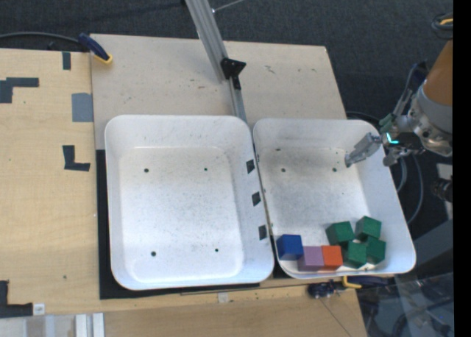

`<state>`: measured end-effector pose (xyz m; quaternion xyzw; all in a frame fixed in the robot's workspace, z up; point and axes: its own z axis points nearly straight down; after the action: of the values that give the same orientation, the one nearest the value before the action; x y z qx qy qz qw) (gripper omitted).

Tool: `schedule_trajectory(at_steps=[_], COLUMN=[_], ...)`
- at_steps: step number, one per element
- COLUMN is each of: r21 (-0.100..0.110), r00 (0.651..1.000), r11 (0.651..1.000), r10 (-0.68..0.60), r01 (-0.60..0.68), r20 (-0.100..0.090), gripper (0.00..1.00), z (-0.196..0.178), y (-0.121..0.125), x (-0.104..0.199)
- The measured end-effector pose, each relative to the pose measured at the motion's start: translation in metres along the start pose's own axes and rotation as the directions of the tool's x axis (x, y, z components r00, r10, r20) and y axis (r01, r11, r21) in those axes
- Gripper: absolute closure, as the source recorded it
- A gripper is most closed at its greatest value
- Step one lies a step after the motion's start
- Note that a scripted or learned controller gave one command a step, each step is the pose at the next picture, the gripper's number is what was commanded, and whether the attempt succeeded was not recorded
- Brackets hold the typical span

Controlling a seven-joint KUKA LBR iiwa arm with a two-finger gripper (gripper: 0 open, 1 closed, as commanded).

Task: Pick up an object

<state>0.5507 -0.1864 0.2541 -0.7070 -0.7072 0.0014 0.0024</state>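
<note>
- Blocks all huddle in the near right corner of the right bin (309, 181), close-packed, some touching.
- Count them: one blue block (290, 246), one purple block (313, 257), one orange block (332, 255), lined up along the near wall.
- Green blocks (356, 240) beside them, four as far as I can make out, bunched so tight the count is unsure, with a small white thing showing between them.
- The gripper (366, 147) hangs over the far right side of that bin, well apart from the blocks, nothing between its fingers; a grey finger (360, 150) points left, but whether the fingers are wide or narrow, I cannot tell.
- Two bins in all; the left bin (176, 196) sits just beside the right one, rims touching.
- One metal rail (208, 23) slants down to the gap between the bins.
- One blue and yellow clamp (96, 47) at the bench's far left corner.
</note>
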Motion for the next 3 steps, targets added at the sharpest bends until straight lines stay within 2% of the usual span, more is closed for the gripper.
schedule_trajectory(at_steps=[1,2,3], r21=[-0.004,0.002,0.001], r00=[1.000,1.000,1.000], r11=[1.000,1.000,1.000], r10=[-0.001,-0.001,0.000], r01=[0.001,0.001,0.000], r20=[0.001,0.000,0.001], gripper=[0.00,0.00,0.00], z=[-0.002,0.057,0.104], y=[0.001,0.002,0.004], x=[0.000,0.010,0.004])
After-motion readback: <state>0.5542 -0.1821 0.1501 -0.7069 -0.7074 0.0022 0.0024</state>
